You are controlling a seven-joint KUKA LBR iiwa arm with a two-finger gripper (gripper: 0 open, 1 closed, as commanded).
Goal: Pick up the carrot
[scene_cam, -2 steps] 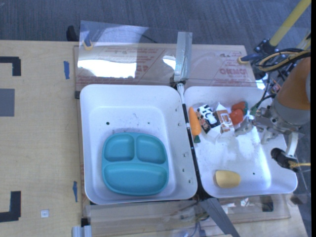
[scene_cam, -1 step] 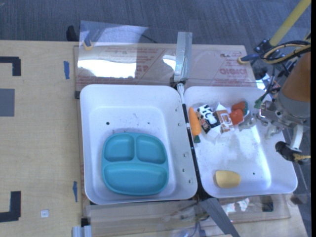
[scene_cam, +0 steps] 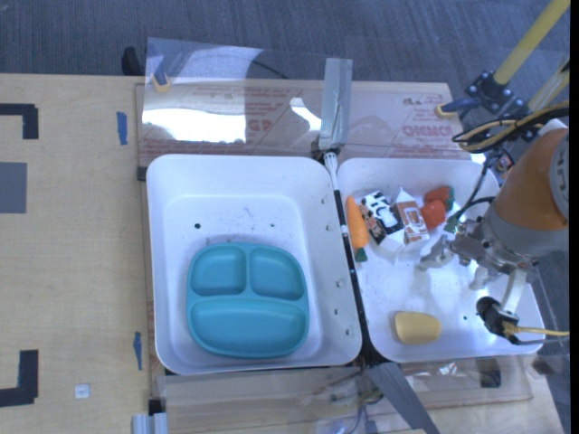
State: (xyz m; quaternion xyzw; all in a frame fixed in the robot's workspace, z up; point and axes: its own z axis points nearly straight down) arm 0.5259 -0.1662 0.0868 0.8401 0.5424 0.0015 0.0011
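Observation:
The carrot (scene_cam: 356, 223) is a small orange stick with a green end. It lies along the left wall of the right bin (scene_cam: 452, 333), pointing toward the bin's back. My gripper (scene_cam: 438, 250) hangs low over the middle of the right bin, to the right of the carrot and well apart from it. The grey arm with its orange band (scene_cam: 534, 193) comes in over the bin's right rim. Nothing of the carrot is covered.
Beside the carrot lie a black-and-white carton (scene_cam: 382, 213), a brown packet (scene_cam: 412, 223) and a red item (scene_cam: 439, 202). A yellow piece (scene_cam: 416, 326) sits at the bin's front. The left bin (scene_cam: 172, 188) holds a teal divided plate (scene_cam: 246, 298).

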